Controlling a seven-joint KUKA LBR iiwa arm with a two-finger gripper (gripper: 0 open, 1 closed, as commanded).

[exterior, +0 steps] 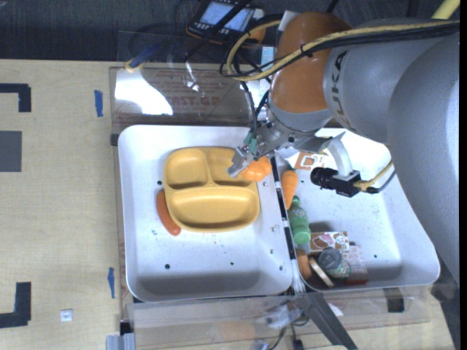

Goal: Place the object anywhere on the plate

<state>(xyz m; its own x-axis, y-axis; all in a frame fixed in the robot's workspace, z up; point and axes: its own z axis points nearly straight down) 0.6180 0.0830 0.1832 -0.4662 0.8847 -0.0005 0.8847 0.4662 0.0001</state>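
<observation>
A yellow divided plate (208, 192) lies in the left white bin (146, 254). My gripper (246, 164) hangs over the plate's right rim, close to the wall between the two bins. It is shut on a small rounded orange object (257, 170), which sits just right of the plate's upper right corner, above the dividing wall. The grey arm with its orange band (306, 64) comes down from the upper right and hides the back of the right bin.
An orange-red sausage-shaped piece (167, 215) lies against the plate's left edge. The right bin (394, 246) holds a carrot (290, 186), a green bottle (299, 226), a printed packet (343, 248) and a dark round item (330, 261). A black cable fitting (336, 181) hangs off the wrist.
</observation>
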